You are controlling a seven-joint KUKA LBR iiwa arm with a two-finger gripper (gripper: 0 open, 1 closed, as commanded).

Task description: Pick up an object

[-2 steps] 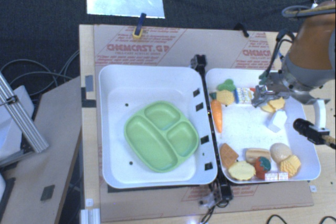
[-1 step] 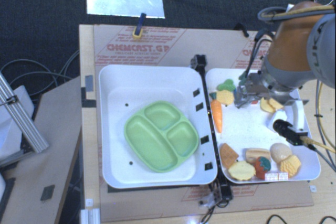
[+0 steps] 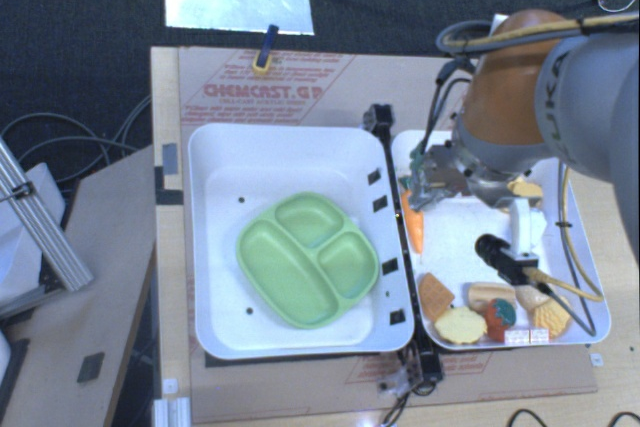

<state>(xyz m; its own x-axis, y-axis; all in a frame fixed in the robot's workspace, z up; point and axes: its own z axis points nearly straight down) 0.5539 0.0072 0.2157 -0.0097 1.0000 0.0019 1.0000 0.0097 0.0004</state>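
In the right bin [image 3: 455,240], beside a tapered orange carrot [image 3: 415,231], gripper [image 3: 424,187], opening indiscernible.

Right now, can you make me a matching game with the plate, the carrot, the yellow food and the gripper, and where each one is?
Things:
1. plate
2. carrot
3. yellow food
4. gripper

Places:
A. at the near edge of the right bin
B. in the left bin
C. up over the right bin, towards its far left corner
D. lying along the right bin's left wall

Pairs: 1-B, 2-D, 3-A, 4-C
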